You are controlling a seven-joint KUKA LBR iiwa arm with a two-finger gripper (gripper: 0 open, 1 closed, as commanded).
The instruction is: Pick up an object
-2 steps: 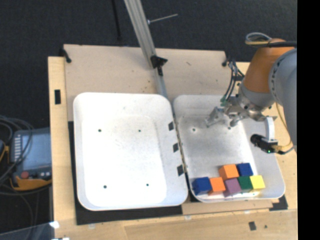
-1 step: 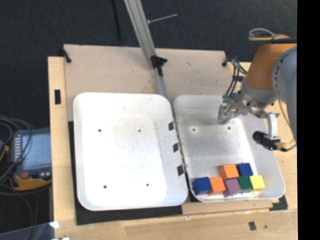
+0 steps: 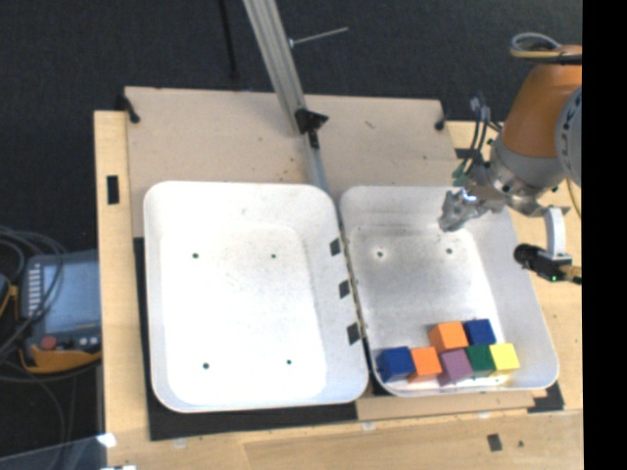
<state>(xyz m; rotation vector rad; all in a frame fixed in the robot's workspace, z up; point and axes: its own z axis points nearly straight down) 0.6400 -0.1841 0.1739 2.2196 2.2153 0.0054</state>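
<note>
Camera view: the coloured blocks (image 3: 453,352) cluster at the right bin's (image 3: 411,262) six o'clock edge. My claw (image 3: 454,211) hovers near its one o'clock; its state I cannot tell. I should descend squarely over one outer block.

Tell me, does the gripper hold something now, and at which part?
Nothing is held: the gripper is apart from the blocks, which lie in the right bin.

Pale wooden tabletop (image 3: 245,130) sits on dark carpet floor (image 3: 118,27), a slanted metal pole (image 3: 279,52) crossing above, cables (image 3: 24,262) trailing at left.
</note>
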